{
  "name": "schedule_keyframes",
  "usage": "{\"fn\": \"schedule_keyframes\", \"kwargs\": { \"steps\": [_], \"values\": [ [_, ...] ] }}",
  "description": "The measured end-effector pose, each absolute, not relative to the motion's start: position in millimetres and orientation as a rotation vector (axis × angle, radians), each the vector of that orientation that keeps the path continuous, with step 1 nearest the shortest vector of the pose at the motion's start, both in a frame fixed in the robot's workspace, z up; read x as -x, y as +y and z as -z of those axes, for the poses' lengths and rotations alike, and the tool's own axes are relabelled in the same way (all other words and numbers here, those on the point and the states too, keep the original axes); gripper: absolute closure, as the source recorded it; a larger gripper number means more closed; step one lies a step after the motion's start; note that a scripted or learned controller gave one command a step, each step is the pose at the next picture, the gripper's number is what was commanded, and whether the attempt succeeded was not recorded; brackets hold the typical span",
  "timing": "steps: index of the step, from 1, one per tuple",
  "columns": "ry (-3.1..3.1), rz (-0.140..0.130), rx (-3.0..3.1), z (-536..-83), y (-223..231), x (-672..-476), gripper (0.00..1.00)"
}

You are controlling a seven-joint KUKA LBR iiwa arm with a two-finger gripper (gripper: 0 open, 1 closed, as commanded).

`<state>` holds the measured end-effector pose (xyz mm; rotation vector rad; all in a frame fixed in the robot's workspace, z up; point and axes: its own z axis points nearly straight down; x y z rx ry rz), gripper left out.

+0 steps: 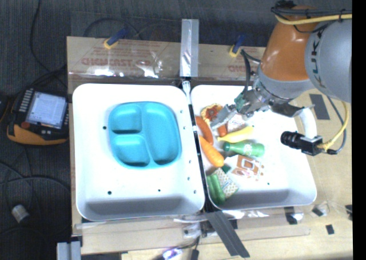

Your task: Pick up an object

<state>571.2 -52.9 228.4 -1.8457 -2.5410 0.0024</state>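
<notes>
Your pincer [247, 104] sat low at 12 o'clock in the right bin [297, 187], over the toy pile [229, 144]; whether it was spread or pinching, I couldn't tell. Nothing was visibly lifted, so the pick was left to do.

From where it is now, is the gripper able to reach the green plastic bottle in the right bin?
Probably yes. The gripper hangs above the right white bin, and the green plastic bottle lies on top of the pile near it. Only the yellow banana-shaped toy sits between them.

Grey KUKA arm [334, 59] w/ orange band [289, 50], black lettering, yellow & black cables near wrist.
</notes>
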Motion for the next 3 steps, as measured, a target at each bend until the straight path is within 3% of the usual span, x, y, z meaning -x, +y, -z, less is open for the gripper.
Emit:
{"fn": "schedule_keyframes", "kwargs": {
  "steps": [1, 2, 3],
  "values": [
    [-2.716, -0.005, 1.575, -183, -59, -581.3, 0.00],
    [-2.544, -0.004, 1.844, -181, -142, -573.4, 0.00],
    [-2.595, 0.001, 1.775, -101, -134, -500.2, 0.00]
  ]
}}
